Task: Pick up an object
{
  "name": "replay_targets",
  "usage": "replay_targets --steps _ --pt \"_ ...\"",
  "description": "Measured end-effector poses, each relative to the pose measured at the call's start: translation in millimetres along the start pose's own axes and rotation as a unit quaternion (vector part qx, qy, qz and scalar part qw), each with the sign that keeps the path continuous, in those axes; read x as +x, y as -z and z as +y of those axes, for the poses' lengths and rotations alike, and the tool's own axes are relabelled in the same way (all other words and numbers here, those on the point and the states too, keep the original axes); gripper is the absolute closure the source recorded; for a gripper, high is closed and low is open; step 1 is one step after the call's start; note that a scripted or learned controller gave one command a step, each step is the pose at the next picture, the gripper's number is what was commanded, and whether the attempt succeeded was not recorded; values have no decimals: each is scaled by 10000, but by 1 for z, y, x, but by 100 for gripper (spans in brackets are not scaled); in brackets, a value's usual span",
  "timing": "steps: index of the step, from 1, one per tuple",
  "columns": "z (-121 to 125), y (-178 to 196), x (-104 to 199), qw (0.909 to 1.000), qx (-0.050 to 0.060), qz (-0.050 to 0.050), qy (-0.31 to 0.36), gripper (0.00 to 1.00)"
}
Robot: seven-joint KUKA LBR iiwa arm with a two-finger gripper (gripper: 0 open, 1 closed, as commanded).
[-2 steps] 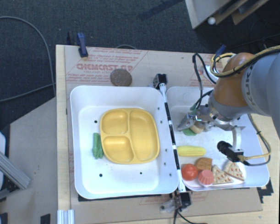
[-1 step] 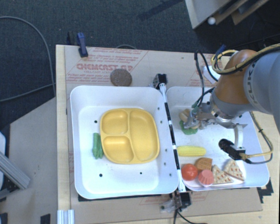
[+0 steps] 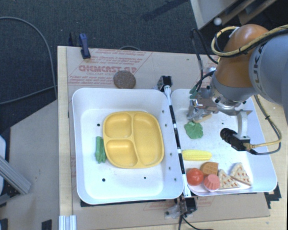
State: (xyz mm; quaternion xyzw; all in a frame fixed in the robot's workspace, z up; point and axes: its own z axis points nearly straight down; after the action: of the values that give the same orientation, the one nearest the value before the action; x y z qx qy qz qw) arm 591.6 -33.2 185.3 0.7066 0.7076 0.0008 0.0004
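From my console: gripper point(image 3: 197, 115) poised over the right bin point(image 3: 263, 135), just above the green leafy piece point(image 3: 194, 130) — a roundish lump without a clear long axis, lying near the bin's left wall. Whether anything is clamped I cannot tell. The corn cob point(image 3: 196, 155) lies below it — long axis left-right.

A brown cardboard sheet point(image 3: 108, 68) with red printing is covering the worktop point(image 3: 58, 133) beneath both white bins. A round brown disc point(image 3: 124, 80) is lying on that cardboard just behind the left bin point(image 3: 82, 133). A blue clip point(image 3: 84, 45) is sitting at the cardboard's far left corner. A grey cable point(image 3: 31, 25) is curving across the dark floor point(image 3: 23, 61) at the left.
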Motion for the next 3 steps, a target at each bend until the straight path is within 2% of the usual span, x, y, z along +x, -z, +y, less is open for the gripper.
replay_targets --steps 1,2,3 --pt "0 -1 -1 10000 7 -2 -4 0" --pt "-27 -86 -61 10000 15 -5 -15 0" --pt "58 -101 -60 10000 4 -6 -4 0"
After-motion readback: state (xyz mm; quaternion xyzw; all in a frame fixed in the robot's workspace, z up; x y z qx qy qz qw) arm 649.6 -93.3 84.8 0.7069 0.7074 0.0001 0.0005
